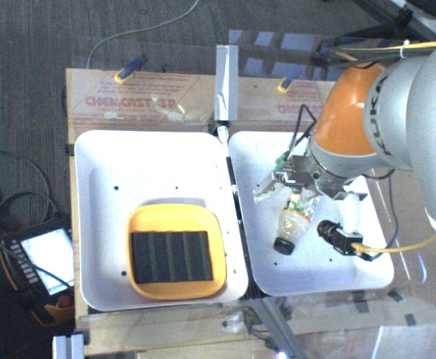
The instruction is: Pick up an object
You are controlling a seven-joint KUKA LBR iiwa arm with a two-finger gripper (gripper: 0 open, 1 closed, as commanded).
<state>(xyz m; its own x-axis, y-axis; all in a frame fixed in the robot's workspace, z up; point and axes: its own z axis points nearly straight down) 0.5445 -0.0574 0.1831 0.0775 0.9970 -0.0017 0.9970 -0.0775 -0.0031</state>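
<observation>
Two bins sit side by side on a bench. A tray (pixel 177 253) lies in the left bin (pixel 98 170), toward its near edge. A bottle (pixel 292 224) lies in the right bin (pixel 259 260), near its middle, under the arm (pixel 367 118) that reaches in from the right.

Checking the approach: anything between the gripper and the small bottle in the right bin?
Nothing visible. The gripper sits directly above the bottle in the right bin; the yellow tray lies in the left bin.
</observation>
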